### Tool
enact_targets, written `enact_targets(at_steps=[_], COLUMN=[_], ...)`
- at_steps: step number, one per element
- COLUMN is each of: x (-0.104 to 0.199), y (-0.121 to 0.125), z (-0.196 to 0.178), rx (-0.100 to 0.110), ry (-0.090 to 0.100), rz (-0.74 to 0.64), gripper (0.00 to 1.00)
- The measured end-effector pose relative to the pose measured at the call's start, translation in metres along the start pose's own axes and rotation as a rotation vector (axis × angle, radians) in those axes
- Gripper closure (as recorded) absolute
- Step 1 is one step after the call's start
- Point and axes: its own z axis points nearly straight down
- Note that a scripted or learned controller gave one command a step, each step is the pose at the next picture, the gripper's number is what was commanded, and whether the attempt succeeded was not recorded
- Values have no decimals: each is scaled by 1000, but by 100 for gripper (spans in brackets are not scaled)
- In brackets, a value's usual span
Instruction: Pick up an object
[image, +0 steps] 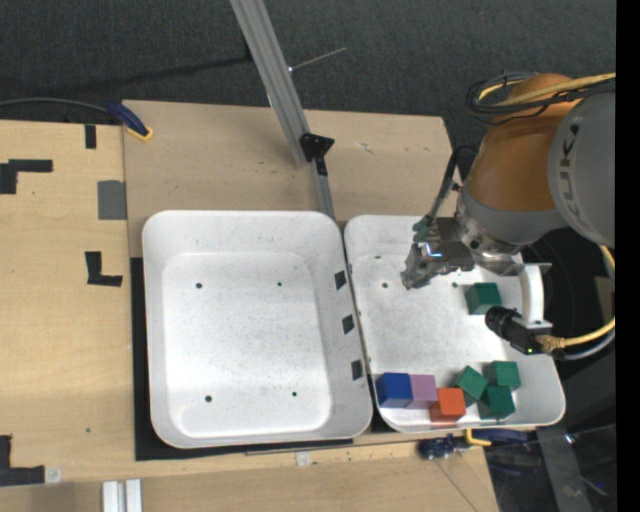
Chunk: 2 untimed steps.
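My gripper (418, 272) hangs right of centre in the frame, over the upper part of the right bin (400, 330), with my orange-banded wrist and grey arm (530, 170) coming in from the upper right. From this slanted view the tip is small and dark, so I cannot tell how it is set, but I see no block at it and the white floor below it is bare. As I judge it, nothing has been picked yet and the whole lift is still to do.

The nearest candidate is a lone green block (483, 297) just to the right of my gripper and a little lower, lying apart from the others. The rest sit along the bottom edge of the same bin: a blue block (395, 389) touching a pale purple block (423, 388), then an orange block (450, 402), and a cluster of green blocks (490, 388) toward the lower right corner. They are packed close, which I think would make a clean grasp harder than on the lone green one.

The left bin (160, 330), in the middle of the frame, holds no blocks. Both bins rest on the table (60, 300), which stretches to the left edge.

What is left: move over a block, descend, grasp, and lift.
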Motion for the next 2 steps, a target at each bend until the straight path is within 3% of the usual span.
enact_targets(at_steps=[2], x=[117], y=[-16], z=[-5], rx=[-1], ry=[1], rz=[-3], gripper=[100])
